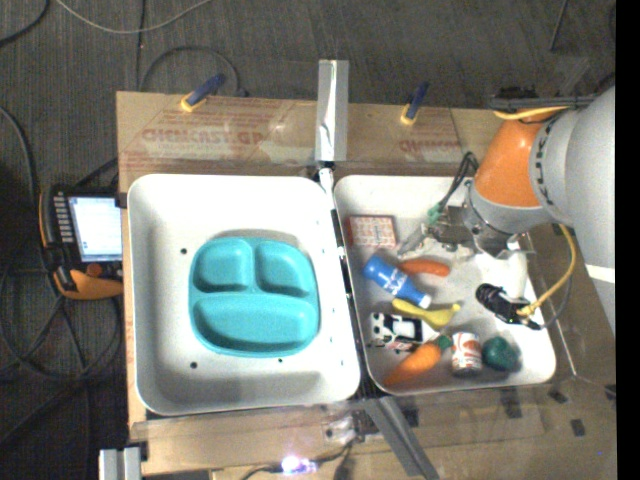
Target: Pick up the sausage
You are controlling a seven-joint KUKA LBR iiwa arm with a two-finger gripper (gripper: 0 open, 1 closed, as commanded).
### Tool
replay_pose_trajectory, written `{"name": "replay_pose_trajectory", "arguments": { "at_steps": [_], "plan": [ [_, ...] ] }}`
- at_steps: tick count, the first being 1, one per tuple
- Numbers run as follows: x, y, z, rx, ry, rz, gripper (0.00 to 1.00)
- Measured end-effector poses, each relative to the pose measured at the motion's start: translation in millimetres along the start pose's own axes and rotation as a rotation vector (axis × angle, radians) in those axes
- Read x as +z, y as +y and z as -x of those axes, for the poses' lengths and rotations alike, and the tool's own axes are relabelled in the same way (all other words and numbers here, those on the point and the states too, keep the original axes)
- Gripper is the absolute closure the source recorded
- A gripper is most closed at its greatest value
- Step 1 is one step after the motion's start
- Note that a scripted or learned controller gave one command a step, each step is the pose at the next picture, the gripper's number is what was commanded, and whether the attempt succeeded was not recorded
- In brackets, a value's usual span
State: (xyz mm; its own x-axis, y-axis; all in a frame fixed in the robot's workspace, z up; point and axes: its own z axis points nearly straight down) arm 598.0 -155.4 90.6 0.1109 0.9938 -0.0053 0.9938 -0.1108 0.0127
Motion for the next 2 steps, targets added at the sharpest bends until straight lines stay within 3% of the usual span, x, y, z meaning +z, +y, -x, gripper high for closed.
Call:
{"name": "replay_pose_trajectory", "arguments": {
  "at_steps": [1, 2],
  "plan": [
    [-0.4, -14.8, 1.4, 0.001, 0.001, 0.003, 0.0],
    [-10.4, -14.2, 1.1, 0.002, 0.004, 0.003, 1.0]
  ]
}}
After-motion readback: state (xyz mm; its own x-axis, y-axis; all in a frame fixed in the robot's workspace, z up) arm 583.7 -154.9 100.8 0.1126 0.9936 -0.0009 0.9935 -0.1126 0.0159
